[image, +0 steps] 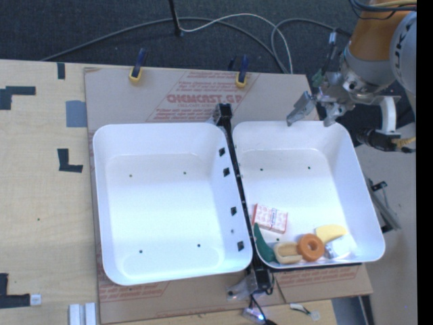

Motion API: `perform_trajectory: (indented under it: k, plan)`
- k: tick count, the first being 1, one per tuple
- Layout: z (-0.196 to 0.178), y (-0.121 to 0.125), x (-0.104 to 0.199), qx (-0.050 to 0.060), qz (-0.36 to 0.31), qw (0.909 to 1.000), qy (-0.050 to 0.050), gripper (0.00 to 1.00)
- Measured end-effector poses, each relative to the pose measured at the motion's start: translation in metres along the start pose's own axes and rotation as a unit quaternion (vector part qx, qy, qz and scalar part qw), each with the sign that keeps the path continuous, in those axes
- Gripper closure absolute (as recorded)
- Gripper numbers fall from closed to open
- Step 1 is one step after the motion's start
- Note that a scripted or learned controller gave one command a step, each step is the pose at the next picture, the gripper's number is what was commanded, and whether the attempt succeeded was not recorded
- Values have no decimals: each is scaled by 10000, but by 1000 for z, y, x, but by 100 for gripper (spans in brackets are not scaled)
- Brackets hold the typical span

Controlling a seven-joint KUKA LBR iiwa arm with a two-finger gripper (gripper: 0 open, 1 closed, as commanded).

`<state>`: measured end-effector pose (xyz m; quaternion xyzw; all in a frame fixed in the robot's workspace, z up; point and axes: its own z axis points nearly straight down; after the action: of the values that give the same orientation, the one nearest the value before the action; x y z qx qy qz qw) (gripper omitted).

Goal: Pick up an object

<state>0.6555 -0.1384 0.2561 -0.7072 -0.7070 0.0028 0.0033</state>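
Reaching the cluster well means travelling down-frame, since every object lies well below the gripper [312,114], which hangs spread and empty over the right bin's [358,181] far rim. Leftmost lies the red-and-white packet [270,218], its long axis slanting down-right; a grasp across its short side looks cleanest. Right of it sits the orange ring [311,247].

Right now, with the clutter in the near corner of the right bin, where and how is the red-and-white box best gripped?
Probably straight down on the red-and-white box, closing across its shorter sides. It lies flat, farthest from the walls, with bare floor on its far side; the green piece sits just nearer. The gripper is above the far rim.
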Motion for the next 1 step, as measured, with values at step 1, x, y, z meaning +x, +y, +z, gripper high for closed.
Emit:
perform_trajectory:
  k: [1]
  plan:
    - [-5, 1, 0, -43, -4, 10000, -4, 0]
